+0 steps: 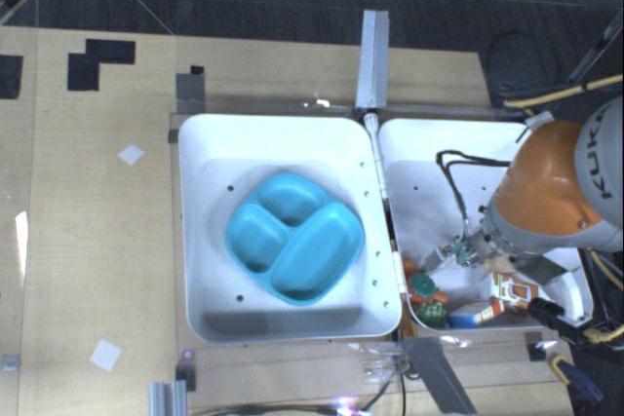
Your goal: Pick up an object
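Small objects lie in a cluster at the near edge of the right bin: a green round piece, a yellow-green piece, a blue and white tube and an orange and white packet. My gripper hangs low over this bin, just above and right of the green piece, below the orange wrist band. Nothing shows between its fingers. The arm covers the right part of the bin.
In the left bin a blue three-compartment plate sits near the middle. A metal divider post stands at the far edge between the bins. Black cables loop over the right bin's floor.
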You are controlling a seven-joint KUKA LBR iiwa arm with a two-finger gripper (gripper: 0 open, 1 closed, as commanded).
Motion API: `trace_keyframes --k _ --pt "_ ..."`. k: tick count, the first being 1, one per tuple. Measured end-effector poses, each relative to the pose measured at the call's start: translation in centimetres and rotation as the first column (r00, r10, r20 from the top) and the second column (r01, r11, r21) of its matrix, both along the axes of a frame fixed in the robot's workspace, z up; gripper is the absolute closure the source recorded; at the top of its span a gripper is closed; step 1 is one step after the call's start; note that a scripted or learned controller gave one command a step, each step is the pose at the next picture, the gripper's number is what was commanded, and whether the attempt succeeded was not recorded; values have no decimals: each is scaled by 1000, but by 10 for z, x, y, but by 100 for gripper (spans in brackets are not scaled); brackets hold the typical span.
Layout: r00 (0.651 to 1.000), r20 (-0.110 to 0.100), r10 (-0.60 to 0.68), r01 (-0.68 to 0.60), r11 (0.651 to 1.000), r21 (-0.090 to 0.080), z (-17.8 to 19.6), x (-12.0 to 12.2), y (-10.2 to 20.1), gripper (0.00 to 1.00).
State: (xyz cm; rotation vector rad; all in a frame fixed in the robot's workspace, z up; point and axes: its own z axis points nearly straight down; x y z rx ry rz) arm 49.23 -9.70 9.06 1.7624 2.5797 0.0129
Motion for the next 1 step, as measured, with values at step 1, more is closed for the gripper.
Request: trace_keyframes --k 1 --pt "1000 -13 -28 28 1000 3 5 59 -25 0"
